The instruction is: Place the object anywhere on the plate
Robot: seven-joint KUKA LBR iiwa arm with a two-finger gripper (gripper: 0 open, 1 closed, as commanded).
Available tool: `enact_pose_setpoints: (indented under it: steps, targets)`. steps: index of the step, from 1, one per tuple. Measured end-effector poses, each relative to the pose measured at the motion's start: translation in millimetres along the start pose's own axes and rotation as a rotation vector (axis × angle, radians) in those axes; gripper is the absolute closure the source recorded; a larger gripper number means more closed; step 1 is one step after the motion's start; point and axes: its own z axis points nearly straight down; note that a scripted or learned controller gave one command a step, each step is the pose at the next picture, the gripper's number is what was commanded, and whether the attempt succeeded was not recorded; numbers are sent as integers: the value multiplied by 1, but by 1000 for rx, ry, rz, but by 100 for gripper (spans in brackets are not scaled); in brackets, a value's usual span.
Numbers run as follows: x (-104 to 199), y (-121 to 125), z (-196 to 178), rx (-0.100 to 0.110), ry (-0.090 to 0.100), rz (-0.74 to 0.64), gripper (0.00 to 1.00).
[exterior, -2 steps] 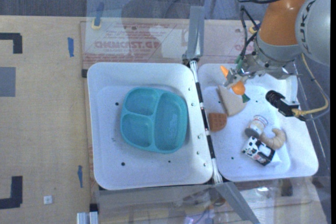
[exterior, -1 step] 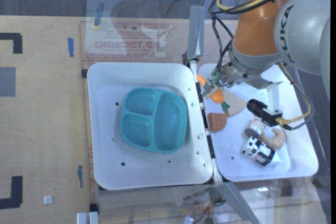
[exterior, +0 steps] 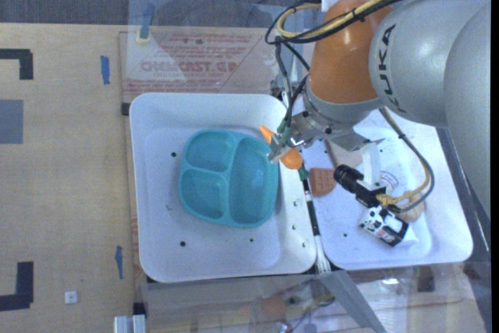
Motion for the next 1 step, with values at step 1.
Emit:
enact_pose_setpoints:
  steps: [1]
  targets:
    - [-1,0,0,0,0,1,0]
